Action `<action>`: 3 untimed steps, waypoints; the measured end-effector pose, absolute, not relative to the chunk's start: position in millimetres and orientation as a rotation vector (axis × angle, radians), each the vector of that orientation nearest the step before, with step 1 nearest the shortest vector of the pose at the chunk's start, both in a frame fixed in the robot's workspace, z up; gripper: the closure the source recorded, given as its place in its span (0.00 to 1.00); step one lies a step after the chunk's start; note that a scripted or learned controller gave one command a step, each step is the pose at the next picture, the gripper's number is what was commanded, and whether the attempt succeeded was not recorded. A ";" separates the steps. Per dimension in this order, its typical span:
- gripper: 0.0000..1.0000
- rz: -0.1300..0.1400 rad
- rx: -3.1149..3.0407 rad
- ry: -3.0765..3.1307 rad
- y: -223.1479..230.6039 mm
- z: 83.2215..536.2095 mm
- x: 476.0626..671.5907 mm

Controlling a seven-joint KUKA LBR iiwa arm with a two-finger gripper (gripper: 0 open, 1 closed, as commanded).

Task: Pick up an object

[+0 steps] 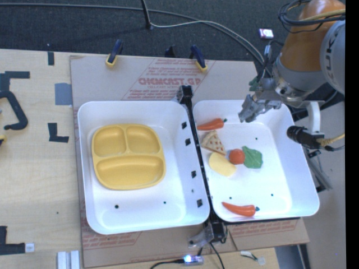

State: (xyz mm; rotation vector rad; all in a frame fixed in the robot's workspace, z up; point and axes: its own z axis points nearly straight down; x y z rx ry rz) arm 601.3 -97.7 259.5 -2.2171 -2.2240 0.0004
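The right bin (291, 192) holds toy food: a small carrot (210, 124) at its back left, a pizza slice (212, 143), a pale yellow lemon-like piece (222, 164), a red tomato (236, 156) touching a green leafy piece (253, 158), and a red chili pepper (239, 209) near the front. My gripper (248, 114) hangs above the bin's back edge, to the right of the carrot and apart from every item. Nothing shows between its fingers.
The left bin (90, 206) holds a yellow divided tray (128, 156). A black divider clip (184, 94) sits where the two bins meet. Blue-and-yellow clamps (114, 54) pin the cardboard at the back. Cables run behind the bins.
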 end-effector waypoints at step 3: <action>1.00 -0.001 -2.214 -2.226 61.3 231.4 560.5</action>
